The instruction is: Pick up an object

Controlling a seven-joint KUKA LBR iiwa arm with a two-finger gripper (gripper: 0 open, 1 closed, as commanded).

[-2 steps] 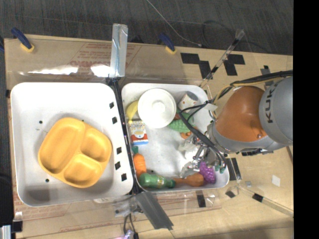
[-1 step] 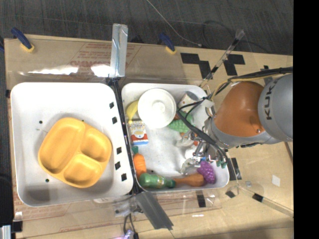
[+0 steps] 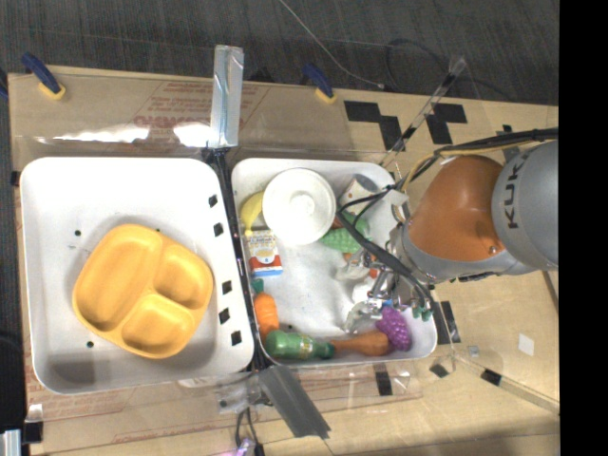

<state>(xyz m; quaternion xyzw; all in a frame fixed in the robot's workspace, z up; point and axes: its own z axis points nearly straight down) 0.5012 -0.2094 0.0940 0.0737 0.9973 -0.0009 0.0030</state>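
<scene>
Gripper low in the right bin; finger state cannot be told. Purple grapes lie just beside it, with a carrot, green bottle and white bowl crowding around. Left bin holds a yellow tray.

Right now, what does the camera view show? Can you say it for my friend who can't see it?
A grey and orange robot arm reaches from the right into the right white bin, its hand low among toy food: purple grapes, a carrot, a banana and a white plate. The left bin holds a yellow divided tray.
</scene>
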